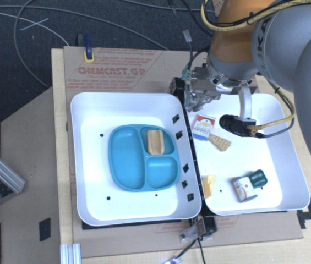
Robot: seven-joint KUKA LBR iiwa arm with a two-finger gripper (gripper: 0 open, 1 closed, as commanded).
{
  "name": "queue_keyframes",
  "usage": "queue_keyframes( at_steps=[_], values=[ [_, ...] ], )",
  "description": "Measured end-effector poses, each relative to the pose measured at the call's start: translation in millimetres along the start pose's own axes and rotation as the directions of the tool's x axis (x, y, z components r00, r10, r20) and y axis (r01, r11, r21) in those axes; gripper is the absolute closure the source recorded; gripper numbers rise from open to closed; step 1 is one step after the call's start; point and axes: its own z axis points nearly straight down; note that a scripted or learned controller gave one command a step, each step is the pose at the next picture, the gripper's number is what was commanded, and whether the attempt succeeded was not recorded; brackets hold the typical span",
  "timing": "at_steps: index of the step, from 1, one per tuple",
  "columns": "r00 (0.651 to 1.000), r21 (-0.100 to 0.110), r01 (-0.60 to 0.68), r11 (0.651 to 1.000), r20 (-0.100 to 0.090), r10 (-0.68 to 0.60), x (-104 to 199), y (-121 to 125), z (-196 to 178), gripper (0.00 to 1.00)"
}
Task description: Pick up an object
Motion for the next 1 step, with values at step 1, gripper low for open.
queue_keyframes(
  at_steps=[1],
  values=[
    [1.0,0.001,-0.002,1.0,0.001,0.002,34.6,26.9,14.6,1.0]
  ],
)
